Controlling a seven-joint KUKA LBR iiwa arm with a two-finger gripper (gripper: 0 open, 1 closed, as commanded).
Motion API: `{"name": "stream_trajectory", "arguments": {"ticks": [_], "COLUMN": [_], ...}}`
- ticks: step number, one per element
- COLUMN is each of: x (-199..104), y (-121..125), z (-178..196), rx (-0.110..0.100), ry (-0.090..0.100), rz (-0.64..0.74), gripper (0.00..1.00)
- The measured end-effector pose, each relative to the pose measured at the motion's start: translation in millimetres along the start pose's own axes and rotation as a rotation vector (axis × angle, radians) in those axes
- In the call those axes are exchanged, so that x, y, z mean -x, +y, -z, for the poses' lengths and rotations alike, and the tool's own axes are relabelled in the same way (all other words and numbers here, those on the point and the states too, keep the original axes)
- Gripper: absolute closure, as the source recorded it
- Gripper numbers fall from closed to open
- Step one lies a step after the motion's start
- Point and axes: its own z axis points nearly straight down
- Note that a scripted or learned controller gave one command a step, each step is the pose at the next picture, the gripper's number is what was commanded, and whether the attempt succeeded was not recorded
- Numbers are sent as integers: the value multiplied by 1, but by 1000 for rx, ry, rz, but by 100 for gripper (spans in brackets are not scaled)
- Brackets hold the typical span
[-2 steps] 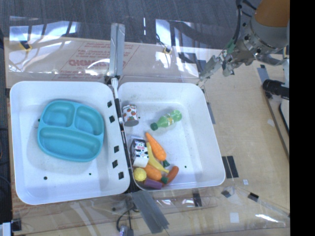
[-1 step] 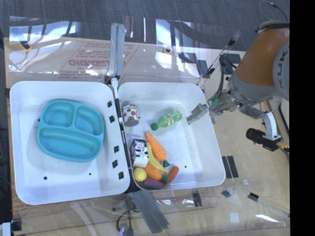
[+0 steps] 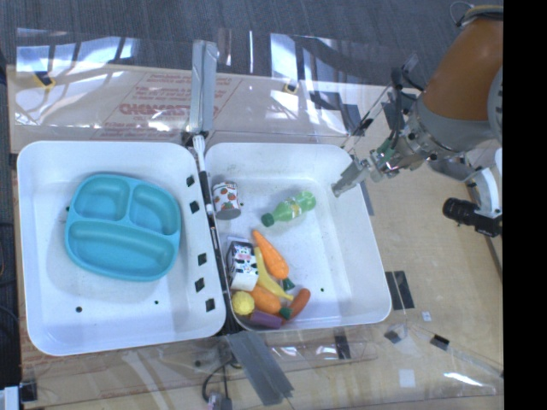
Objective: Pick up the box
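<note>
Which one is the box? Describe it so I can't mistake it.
Look in the right-hand bin, against its left wall near the front. The box is a small carton lying beside the carrot and the pile of toy vegetables; it alone is white with black patches and squared edges.

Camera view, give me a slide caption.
Gripper hovers over the right bin's far edge; the box lies untouched among toy food.

Box (image 3: 244, 265) prob. touching carrot (image 3: 270, 255).

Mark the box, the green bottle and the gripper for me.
box (image 3: 243, 265), camera view, on its printed top face.
green bottle (image 3: 291, 209), camera view, mid-body.
gripper (image 3: 349, 178), camera view, at its fingertips.
</note>
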Motion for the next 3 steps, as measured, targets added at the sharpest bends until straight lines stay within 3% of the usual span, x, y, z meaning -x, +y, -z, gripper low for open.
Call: {"name": "stream_trajectory", "arguments": {"ticks": [1,2,3], "x": [0,-15,-19], "y": [0,96,73], "z": [0,-88,-27], "rx": [0,0,2], "ry": [0,-1,-2], "rz": [0,252,240], "gripper": [0,0,0]}}
